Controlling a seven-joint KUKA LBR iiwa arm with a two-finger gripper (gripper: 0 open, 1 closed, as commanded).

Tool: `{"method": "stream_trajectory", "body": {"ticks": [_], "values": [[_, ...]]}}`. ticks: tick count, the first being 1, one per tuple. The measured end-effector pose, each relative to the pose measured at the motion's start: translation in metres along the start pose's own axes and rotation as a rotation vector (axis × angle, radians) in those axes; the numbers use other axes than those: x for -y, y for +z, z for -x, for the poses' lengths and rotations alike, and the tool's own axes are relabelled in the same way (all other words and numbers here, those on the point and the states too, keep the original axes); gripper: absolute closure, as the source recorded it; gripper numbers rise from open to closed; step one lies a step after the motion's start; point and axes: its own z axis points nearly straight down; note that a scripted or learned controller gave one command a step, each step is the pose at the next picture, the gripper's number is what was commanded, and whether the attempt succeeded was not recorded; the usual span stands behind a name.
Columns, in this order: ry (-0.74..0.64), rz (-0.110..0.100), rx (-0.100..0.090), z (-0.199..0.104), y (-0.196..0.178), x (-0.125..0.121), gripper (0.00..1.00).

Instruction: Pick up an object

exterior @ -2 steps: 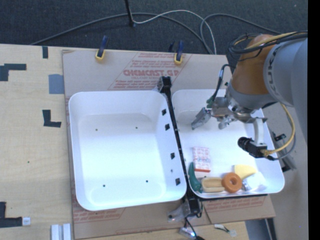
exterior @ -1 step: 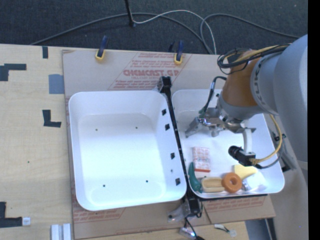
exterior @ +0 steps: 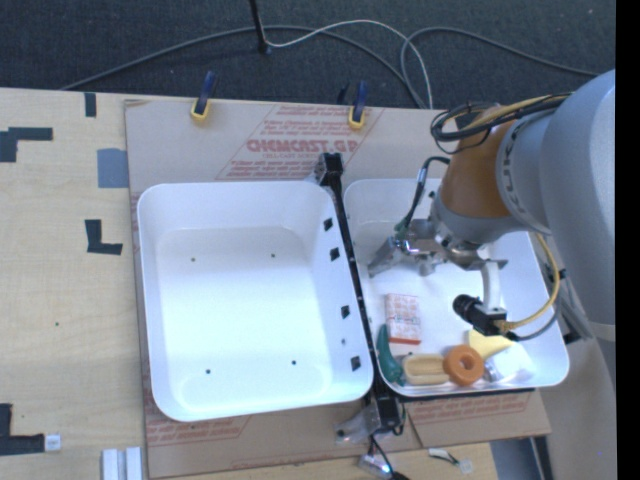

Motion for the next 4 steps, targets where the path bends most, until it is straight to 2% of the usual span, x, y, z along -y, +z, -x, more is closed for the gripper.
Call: {"method": "stream_trajectory", "body": {"ticks": [1, 2, 3, 4], "values": [[0.000, 0.001, 0.000, 0.000, -0.011, 0.000, 1.00], [0.000, 0.005, 0.000, -0.007, -0.057, -0.006, 1.00], [0.001, 0.005, 0.000, -0.002, -0.109, 0.002, 1.00], [0.001, 0.003, 0.000, -0.002, -0.132, 0.002, 1.00]]}}
